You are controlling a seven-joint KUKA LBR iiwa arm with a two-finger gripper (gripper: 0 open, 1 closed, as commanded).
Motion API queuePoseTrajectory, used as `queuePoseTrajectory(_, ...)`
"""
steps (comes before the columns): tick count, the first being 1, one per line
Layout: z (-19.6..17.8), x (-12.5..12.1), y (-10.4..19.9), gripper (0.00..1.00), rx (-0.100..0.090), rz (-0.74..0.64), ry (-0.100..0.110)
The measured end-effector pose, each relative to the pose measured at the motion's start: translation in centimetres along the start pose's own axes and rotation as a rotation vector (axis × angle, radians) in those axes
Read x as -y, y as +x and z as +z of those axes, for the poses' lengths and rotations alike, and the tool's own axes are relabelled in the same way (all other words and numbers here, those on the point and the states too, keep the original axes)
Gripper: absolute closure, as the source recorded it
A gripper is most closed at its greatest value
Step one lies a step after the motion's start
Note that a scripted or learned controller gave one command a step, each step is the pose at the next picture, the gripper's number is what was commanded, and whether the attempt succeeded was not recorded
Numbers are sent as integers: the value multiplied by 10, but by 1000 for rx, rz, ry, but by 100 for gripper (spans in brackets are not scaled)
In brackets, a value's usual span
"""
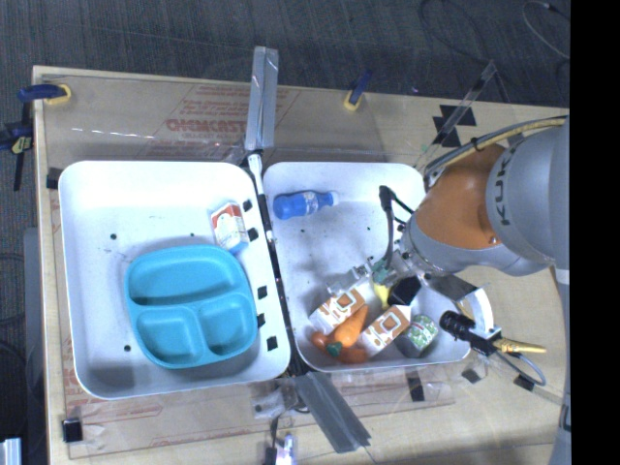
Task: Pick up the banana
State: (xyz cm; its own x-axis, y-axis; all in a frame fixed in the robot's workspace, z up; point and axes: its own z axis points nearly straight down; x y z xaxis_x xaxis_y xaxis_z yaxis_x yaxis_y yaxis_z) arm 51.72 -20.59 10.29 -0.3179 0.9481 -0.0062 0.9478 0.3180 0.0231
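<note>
Camera view: the gripper (386, 281) sits low in the right bin (329, 250), over a sliver of yellow, likely the banana (381, 277), among cartons (341, 310). Finger state cannot be told; no lift yet.

The banana (381, 277) is showing as a small patch of yellow in the right bin, lying near its front right part, just beside the brown-and-white cartons; most of it is sitting hidden under the arm's wrist, so its pose is staying unclear
</note>
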Motion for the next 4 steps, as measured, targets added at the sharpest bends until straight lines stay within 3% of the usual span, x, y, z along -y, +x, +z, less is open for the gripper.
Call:
queuePoseTrajectory(1, -65, -46, -20, 0, -6, -34, 23)
queuePoseTrajectory(2, 12, -3, -4, 0, -9, -77, 24)
queuePoseTrajectory(3, -15, 7, -2, 0, -4, 19, 20)
queuePoseTrajectory(4, 6, 33, 8, 0, 2, -26, 8)
